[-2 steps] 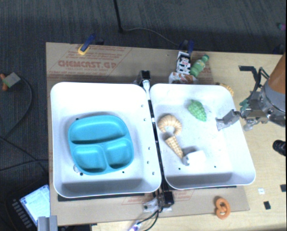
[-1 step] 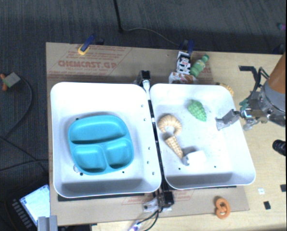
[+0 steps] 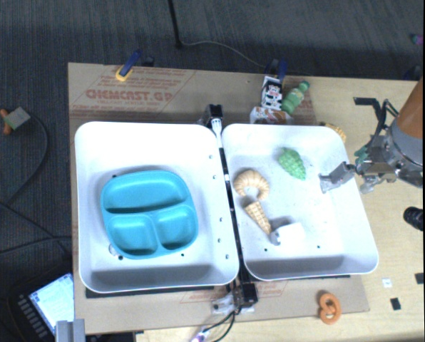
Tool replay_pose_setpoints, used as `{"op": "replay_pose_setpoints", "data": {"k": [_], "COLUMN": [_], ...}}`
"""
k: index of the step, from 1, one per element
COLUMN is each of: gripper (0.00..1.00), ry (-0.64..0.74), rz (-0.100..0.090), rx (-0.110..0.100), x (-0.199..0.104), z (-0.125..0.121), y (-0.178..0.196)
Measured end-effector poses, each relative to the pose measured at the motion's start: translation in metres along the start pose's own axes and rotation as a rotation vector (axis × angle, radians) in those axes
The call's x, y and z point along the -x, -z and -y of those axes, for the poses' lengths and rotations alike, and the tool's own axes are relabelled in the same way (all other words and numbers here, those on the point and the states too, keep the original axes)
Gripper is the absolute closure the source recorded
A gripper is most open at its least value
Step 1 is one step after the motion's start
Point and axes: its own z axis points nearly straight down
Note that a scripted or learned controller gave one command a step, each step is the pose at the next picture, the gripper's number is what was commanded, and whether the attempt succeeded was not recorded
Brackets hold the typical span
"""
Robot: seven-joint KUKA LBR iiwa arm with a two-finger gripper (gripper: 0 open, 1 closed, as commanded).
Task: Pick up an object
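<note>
The right bin (image 3: 355, 258) holds a green knobbly toy (image 3: 292, 162), a tan croissant-shaped piece (image 3: 251, 183), an ice-cream cone toy (image 3: 259, 216) and a small white block (image 3: 291, 234). My gripper (image 3: 353, 179) hangs over the bin's right rim, to the right of the green toy and apart from it. Its two fingers stand open with nothing between them. The left bin (image 3: 91, 191) carries a blue divided tray (image 3: 148, 212).
Behind the right bin stand a small figure (image 3: 271, 95) and a green bottle-shaped toy (image 3: 295, 97). An orange ring (image 3: 329, 306) lies on the bench in front of the right bin. A blue clamp (image 3: 129, 65) sits at the bench's back left.
</note>
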Motion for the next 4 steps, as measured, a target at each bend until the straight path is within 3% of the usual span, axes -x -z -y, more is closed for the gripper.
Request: {"op": "replay_pose_setpoints", "data": {"k": [2,3,4], "gripper": [0.00,0.00,1.00], "ry": [0.000,0.003,0.001], "rz": [0.000,-0.003,-0.001], "rx": [0.000,0.004,0.002], "x": [0.000,0.009,0.009], "z": [0.000,-0.058,-0.058], "y": [0.000,-0.141,-0.132]}}
